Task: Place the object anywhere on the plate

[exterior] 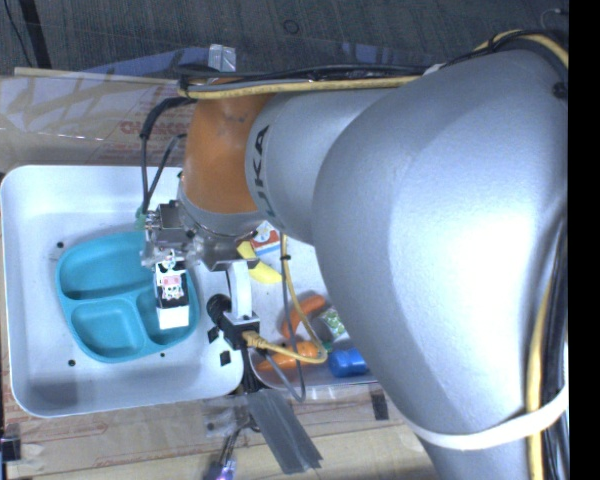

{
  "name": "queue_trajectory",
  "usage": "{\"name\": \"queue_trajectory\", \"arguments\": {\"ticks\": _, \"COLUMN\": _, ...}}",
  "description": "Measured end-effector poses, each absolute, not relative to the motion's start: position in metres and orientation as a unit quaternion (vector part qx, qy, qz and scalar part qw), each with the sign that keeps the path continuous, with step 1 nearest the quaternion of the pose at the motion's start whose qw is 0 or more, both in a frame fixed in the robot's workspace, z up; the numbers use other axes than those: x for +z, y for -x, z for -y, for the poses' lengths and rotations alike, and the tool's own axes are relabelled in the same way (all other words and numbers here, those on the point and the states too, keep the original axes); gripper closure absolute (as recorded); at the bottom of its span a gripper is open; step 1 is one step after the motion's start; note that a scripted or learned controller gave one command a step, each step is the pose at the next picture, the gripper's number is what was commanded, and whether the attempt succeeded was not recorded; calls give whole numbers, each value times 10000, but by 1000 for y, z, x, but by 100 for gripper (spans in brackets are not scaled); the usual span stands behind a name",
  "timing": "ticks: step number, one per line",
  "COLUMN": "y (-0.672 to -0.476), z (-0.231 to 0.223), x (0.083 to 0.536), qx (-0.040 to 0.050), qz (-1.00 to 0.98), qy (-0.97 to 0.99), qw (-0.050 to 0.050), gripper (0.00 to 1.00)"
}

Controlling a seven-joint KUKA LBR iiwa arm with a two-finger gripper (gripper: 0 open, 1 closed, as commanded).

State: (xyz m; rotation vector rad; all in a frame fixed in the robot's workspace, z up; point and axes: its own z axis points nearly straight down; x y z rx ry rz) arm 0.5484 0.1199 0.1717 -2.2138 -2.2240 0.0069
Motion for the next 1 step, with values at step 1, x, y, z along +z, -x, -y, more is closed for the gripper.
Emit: {"name": "queue_trajectory", "arguments": {"ticks": 1, "y": -549, "z": -119, "x": 172, "qx": 20, "qz": 7084, "qy": 7058, "qw": 14, "gripper": 0}}
